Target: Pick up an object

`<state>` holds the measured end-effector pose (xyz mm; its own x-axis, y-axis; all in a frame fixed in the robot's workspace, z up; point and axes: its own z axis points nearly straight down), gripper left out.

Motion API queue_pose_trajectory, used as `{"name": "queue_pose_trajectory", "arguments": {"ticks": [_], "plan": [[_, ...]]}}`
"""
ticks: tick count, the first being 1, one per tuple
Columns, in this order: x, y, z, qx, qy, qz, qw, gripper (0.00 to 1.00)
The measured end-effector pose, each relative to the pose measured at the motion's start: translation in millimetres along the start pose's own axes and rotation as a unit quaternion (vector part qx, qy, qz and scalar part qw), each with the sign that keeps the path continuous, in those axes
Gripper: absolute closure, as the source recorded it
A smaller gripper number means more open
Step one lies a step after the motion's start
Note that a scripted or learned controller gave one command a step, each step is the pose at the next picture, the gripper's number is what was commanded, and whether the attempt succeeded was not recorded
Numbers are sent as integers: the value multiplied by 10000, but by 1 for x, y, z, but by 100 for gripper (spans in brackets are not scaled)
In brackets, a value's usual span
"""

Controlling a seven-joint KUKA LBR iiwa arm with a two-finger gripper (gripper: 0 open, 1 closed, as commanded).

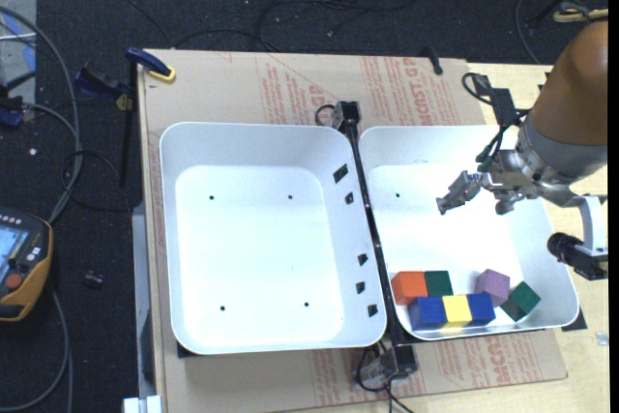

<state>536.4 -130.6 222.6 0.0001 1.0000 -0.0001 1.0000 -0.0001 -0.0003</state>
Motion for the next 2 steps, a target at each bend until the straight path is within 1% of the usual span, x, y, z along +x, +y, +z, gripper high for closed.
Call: {"name": "queue_pose_trajectory", "arguments": {"ticks": [1,2], "plan": [[-24,41,79,-7,-1,0,10000,0],[-23,69,137,10,3,-6,10000,0]]}}
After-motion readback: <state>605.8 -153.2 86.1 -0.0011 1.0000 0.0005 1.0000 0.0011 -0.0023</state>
